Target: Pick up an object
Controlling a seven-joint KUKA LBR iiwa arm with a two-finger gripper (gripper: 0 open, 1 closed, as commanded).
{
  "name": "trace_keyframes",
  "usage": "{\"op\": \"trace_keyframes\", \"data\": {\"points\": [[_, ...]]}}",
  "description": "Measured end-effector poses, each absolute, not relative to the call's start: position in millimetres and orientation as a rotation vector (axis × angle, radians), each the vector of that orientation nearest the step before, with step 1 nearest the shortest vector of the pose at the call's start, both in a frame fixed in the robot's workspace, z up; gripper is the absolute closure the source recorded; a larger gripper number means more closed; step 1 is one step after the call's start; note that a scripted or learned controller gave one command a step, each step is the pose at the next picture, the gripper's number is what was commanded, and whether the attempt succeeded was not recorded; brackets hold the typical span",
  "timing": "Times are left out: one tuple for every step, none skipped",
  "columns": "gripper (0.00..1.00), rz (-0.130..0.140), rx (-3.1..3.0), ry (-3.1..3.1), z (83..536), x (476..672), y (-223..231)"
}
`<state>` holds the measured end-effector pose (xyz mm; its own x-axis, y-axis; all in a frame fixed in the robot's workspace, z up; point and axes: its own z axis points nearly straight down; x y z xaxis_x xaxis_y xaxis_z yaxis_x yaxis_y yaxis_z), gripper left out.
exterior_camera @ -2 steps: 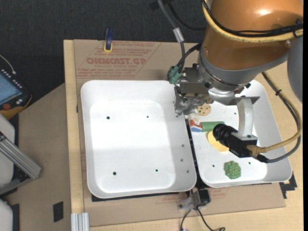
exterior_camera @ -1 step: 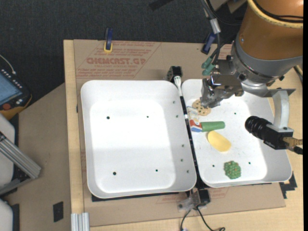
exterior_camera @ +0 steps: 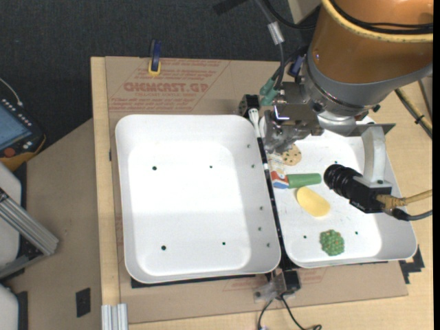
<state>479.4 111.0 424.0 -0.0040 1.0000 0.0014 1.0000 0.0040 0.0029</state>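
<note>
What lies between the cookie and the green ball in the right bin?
In the camera view, a green marker and a yellow piece lie between the cookie and the green ball.

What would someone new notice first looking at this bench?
Probably the big grey arm with its orange band, looming over the far end of the right bin. Next, the cluster in that bin: a cookie, a green marker, a yellow piece and a knobbly green thing. The left bin sits alongside.
</note>
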Motion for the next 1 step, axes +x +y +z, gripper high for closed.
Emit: {"op": "trace_keyframes", "data": {"points": [[1.00, -0.008, 2.224, 2.223, 384.2, 514.1, 118.7]]}}
